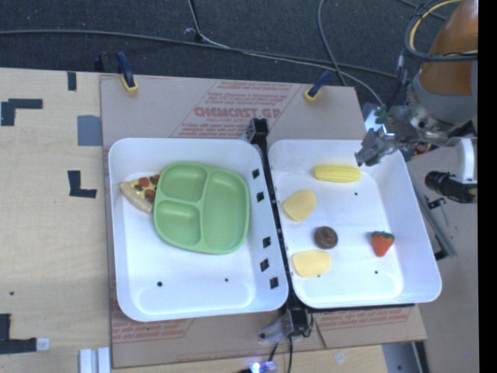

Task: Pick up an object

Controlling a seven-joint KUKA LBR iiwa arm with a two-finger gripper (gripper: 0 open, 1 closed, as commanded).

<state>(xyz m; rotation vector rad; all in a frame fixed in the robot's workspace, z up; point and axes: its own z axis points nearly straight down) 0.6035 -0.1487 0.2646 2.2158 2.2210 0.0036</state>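
The grey arm with its orange band (pixel 458 26) comes in from the right and hangs above the far right corner of the right-hand shallow white bin (pixel 411 208). Its dark two-finger gripper (pixel 373 152) sits over that bin's back rim, just to the right of a yellow corn cob (pixel 337 174) lying lengthwise near the back of the bin. From where I stand I cannot tell how the gripper is set, and I see nothing caught in it.

The other loose pieces in the right bin lie apart from one another. A pale yellow rounded chip-like piece (pixel 300 205) rests near the divider, below and left of the corn cob. A small brown round piece like a doughnut (pixel 325 237) lies near the middle. A flat yellow oval piece (pixel 311 263) lies toward the front, near the divider. A small red strawberry with a green top (pixel 382 242) lies on the right side, well apart from the rest.

In the left-hand shallow white bin (pixel 194 294) a green plastic plate with three compartments (pixel 202 207) lies flat, and a slice of toy pizza (pixel 140 191) pokes out from under its left edge. Both bins rest on a brown cardboard sheet (pixel 225 107) held by two blue and yellow clamps at the back.
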